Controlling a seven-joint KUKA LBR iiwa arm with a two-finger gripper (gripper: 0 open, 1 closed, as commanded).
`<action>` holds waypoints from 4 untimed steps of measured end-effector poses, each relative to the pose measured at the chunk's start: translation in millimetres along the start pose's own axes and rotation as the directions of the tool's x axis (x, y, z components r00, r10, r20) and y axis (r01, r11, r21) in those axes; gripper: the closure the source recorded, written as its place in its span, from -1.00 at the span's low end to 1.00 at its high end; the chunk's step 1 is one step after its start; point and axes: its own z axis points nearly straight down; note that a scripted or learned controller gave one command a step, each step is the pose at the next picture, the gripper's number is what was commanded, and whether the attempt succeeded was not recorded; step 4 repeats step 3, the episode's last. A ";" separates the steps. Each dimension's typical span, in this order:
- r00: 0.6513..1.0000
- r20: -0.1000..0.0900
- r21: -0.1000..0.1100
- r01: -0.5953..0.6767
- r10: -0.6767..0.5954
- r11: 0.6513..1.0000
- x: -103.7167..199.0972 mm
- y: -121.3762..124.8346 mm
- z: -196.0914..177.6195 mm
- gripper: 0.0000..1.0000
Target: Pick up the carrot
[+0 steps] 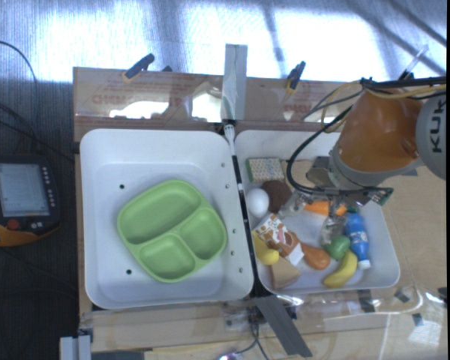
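Orange and grey fill the upper right of the overhead camera view, where the robot arm reaches in over the right-hand white bin [386, 272]. Its end effector [331, 210] hangs low among a crowd of toy foods, and whether it is open, closed or gripping anything cannot be told from this angle, because the wrist hides it.

Two orange pieces could be the carrot. One small orange shape [316, 208] sits directly under the end effector, partly hidden. A rounder orange piece [316, 257] lies lower in the bin, just beside a printed snack packet [277, 235]. Which of them is the task's thing is uncertain, though the piece under the end effector looks the likelier target.

Close around it are a blue bottle [358, 238], a small green item [337, 247], a yellow banana [341, 271], a white egg [257, 200] and a dark brown ball [277, 195]. The left bin [97, 201] holds a green divided plate [172, 230].

The main risk, judging from this crowding, is a wrong or mixed grasp: closing here could catch the bottle or the green item along with the carrot, or instead of it. A partly covered, rounded target may also slip out sideways. Pushing down could shove neighbours together and bury the carrot further.
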 end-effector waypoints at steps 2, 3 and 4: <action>0.873 0.026 0.023 -0.487 0.487 0.873 31.7 58.7 22.5 -1.00; 0.653 0.019 0.010 -0.757 0.757 0.653 -3.3 34.3 23.7 -1.00; 0.653 0.019 0.010 -0.757 0.757 0.653 -3.3 34.3 23.7 -1.00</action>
